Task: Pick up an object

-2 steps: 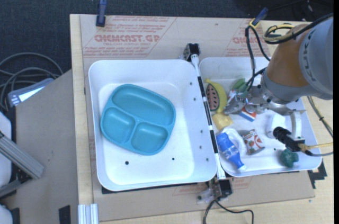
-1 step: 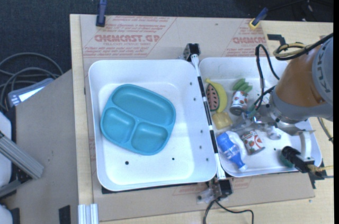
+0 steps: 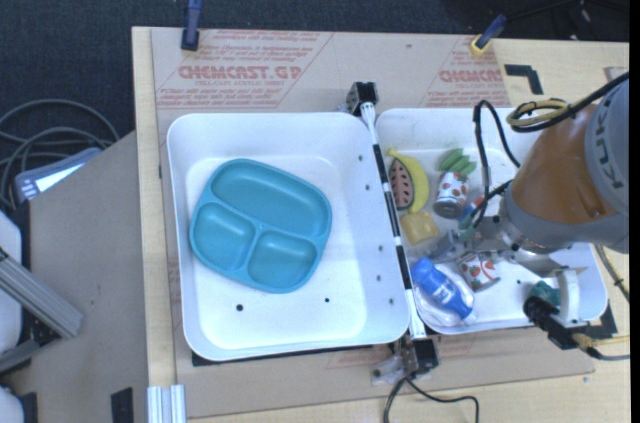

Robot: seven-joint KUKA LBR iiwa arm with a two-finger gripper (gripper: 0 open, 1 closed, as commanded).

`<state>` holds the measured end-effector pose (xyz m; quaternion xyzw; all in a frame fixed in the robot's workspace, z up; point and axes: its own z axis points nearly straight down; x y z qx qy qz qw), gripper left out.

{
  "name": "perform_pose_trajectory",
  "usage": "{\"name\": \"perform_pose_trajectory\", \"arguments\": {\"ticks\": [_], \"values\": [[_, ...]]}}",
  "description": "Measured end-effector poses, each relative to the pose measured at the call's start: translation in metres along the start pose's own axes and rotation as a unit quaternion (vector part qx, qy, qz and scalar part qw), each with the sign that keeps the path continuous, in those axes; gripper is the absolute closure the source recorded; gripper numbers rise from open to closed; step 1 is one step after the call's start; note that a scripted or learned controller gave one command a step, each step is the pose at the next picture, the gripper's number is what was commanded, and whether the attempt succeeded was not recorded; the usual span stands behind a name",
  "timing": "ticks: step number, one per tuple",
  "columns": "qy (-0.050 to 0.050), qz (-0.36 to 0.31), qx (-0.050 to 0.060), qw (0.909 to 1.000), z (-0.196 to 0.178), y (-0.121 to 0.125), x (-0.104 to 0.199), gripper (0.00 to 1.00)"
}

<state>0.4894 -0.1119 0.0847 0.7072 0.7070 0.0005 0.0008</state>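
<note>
1. The arm (image 3: 565, 176) is reaching in from the right and is bending down over the right bin (image 3: 590, 286), so that its wrist is hanging above the clutter where the candidate objects are lying.
2. The end effector (image 3: 478, 236) is sitting low among the objects near the middle of the right bin. Whether it is spread or pressed together cannot be told, because the wrist and cables are covering it; nothing can be confirmed as being pinched.
3. The task's objects are lying together in the left half of the right bin: a watermelon-slice toy (image 3: 407, 183) beside the divider, a small can (image 3: 452, 195) just right of it, a green piece (image 3: 455, 159) behind the can, a yellowish block (image 3: 420, 227) in front of the slice, and a blue-and-white packet (image 3: 441, 287) near the front wall.
4. A red-and-white item (image 3: 483, 271) is lying just beside the end effector; judging by that closeness, it or the can is the likely target.
5. The left bin (image 3: 190, 151) is carrying a blue divided plate (image 3: 260, 224), lying flat and well apart from the arm, probably serving as the drop area.
6. Both bins are resting side by side on the surface (image 3: 250, 71), clamped at their shared edge to keep them from shifting.
</note>
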Motion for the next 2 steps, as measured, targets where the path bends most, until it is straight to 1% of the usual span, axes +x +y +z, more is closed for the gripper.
{"name": "perform_pose_trajectory", "arguments": {"ticks": [1,2], "values": [[-0.001,0.000,-0.002,1.0000,-0.011,0.001,0.000,1.00],[0.001,-0.001,0.000,1.0000,-0.101,0.063,0.052,1.00]]}}
